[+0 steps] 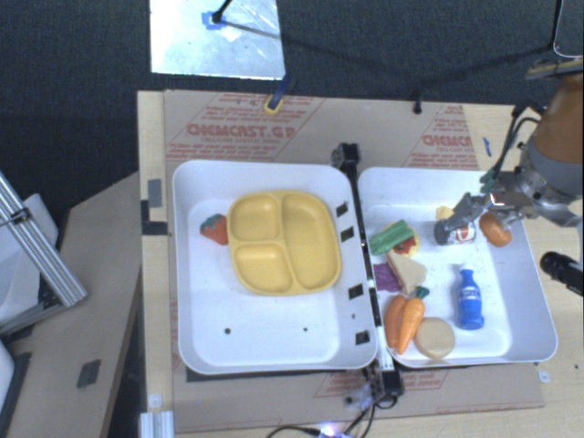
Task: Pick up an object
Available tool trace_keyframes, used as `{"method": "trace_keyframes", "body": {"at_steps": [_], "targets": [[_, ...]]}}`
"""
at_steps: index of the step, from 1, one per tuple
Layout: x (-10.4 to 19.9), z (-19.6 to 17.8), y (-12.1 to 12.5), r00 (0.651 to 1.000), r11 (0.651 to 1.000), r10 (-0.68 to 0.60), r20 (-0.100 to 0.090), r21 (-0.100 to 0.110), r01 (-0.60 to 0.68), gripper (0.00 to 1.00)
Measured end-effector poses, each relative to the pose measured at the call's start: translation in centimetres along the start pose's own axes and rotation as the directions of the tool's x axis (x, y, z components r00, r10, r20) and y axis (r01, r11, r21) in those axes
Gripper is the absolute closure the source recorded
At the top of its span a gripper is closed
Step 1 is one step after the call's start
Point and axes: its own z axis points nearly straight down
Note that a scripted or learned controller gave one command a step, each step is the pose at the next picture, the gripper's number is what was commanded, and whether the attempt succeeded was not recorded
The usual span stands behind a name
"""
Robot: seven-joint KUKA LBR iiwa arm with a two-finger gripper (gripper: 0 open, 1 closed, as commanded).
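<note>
The grey arm (557, 153) enters from the right, cut off by the frame edge. Its pincer (453, 229) hangs low over the right white bin (525, 286), above a small red-and-white object (465, 234) that it partly hides; whether the pincer is open or closed cannot be told, nor whether it holds anything. An orange rounded item (497, 231) lies just beside. The blue plastic bottle (469, 297) carries a white label, unreadable. The brown cardboard sheet (239, 128) under the bins reads "CHEMCAST GP".
</note>
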Motion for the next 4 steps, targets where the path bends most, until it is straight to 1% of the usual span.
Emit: {"method": "trace_keyframes", "body": {"at_steps": [1,2,3,4], "targets": [[0.0,-0.6,0.2,1.000,1.000,-0.003,0.002,-0.012,0.003,0.00],[0.7,3.8,0.4,1.000,1.000,-0.002,0.000,-0.008,0.002,0.00],[1.5,8.5,-0.1,1.000,1.000,-0.001,0.000,-0.007,0.001,0.00],[1.2,14.4,-0.5,1.000,1.000,0.001,0.000,-0.012,-0.001,0.00]]}}
